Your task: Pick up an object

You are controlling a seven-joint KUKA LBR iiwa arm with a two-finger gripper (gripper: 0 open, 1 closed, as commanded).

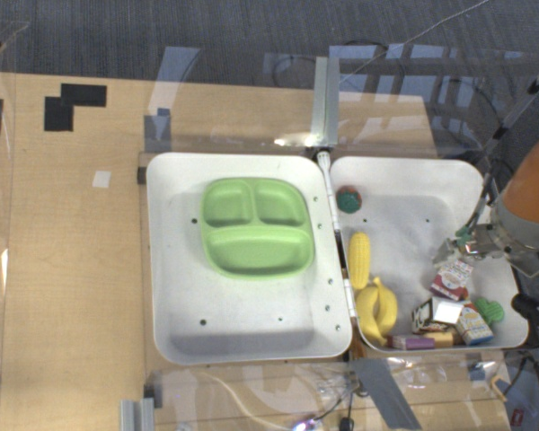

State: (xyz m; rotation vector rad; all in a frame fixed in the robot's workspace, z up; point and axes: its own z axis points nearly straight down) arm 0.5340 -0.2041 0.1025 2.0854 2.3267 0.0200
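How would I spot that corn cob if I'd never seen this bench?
Look in the right-hand bin, along its left wall beside the divider. The corn cob lies there, just above the bananas. It is straight and bumpy, while the bananas are smooth and curved.

A light wooden bench [63,241] carries two shallow white bins side by side: the left bin [175,321] and the right bin [413,182], their inner rims touching.

Two bins sit side by side on the bench [63,268]. A divided plate [256,226] lies in the left bin [175,330]. In the right bin [413,182], a ball [349,199] lies at the back left, a corn cob [360,259] and bananas [377,308] lie in front of it, and small boxes [449,317] lie at the front right.
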